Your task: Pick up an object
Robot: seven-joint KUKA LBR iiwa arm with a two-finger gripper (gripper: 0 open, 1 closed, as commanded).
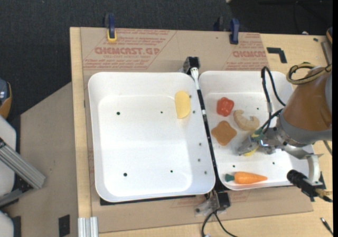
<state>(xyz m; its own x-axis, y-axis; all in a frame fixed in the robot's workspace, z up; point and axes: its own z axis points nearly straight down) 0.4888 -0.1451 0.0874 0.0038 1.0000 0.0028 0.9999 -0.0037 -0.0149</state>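
Gripper (248,148) low in right bin (274,80), just beside brown toast piece (224,133) and beige chunk (246,120). Grip state: cannot tell (wrist hides it). Advice: centre over one item, descend straight, avoid neighbours.

Grey arm with orange band (311,109): cut off by the right edge; its upper part is out of frame.
Two-finger gripper (251,146): fingertips too small and cluttered to tell their spacing.
Right shallow white plastic bin (211,80): right rim and part of the floor hidden under the arm.
Small yellow-green item at gripper (255,138): too small to identify.
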